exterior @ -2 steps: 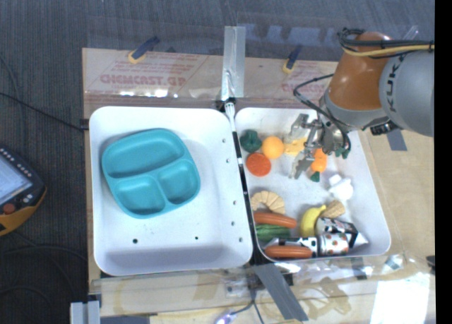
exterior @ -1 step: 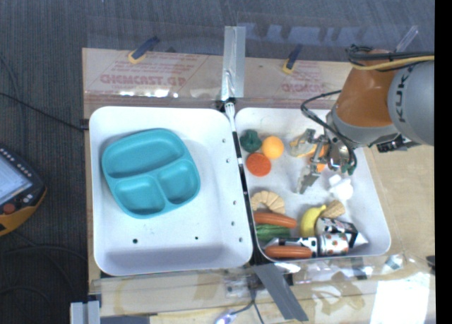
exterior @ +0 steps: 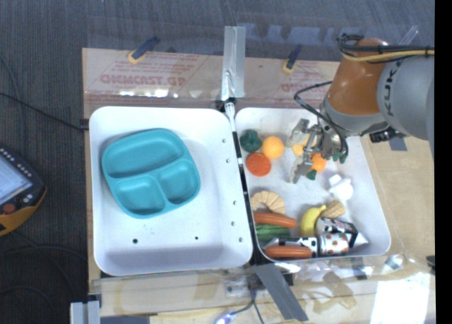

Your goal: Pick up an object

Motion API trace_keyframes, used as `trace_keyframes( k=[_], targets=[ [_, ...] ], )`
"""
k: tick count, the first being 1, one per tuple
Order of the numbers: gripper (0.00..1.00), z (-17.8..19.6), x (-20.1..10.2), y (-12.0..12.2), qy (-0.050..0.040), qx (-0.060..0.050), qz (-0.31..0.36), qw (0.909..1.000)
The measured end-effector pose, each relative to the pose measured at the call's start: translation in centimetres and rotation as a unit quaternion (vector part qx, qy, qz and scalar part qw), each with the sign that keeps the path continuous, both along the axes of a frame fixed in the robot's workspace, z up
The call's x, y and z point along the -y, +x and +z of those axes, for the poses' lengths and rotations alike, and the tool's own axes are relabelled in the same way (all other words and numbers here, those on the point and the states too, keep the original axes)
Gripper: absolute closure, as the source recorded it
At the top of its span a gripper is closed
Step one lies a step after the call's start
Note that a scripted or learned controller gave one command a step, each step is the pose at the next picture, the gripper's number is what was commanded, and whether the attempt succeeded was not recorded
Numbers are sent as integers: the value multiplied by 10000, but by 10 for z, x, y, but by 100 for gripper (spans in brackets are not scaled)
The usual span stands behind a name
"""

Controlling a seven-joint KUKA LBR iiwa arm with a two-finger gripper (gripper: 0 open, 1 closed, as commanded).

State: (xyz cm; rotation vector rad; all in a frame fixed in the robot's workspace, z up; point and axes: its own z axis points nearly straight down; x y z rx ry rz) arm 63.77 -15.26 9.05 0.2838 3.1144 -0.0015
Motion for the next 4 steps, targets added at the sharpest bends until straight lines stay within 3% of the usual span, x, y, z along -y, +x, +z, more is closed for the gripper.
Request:
trace_keyframes(
  k=[1, 2, 3, 4],
  targets=[
    [100, 12, 0, 2, -14, 40, 6, 10000],
    [0, 12, 0, 2, -14, 38, 6, 10000],
    [0, 0, 20, -29, 2, 5, -161, 9999],
    [0, 0, 1, -18, -14, 5, -18, 10000]
  ],
)
